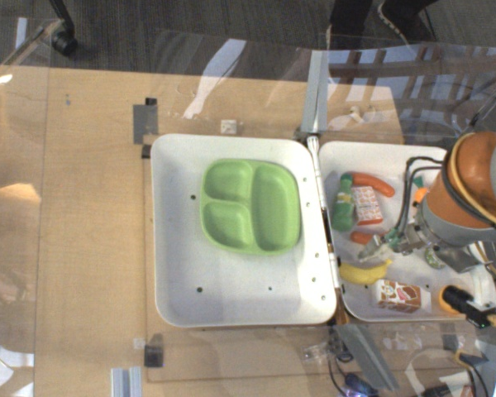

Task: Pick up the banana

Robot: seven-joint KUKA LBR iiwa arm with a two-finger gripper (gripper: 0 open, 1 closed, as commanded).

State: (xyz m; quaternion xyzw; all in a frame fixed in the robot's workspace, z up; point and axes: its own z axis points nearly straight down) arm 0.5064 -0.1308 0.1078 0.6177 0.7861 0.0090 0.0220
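Here, my gripper [386, 245] hovers just above the banana [365, 273] in the right bin [413, 151], grip state unclear; it looks light, smooth and curved, so I'd pinch across its middle

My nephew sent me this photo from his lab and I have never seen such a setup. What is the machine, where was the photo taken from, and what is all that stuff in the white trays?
One camera fixed above the bench looks down at a slant. The grey and orange thing on the right is a robot arm; its gripper, a two-finger hand, hangs low just above a yellow banana, which it is meant to pick up. The banana lies on the floor of the right bin, not held. Nearby lie a green bottle, an orange carrot, a small red-and-white box and a small carton. The left bin holds a green divided plate.
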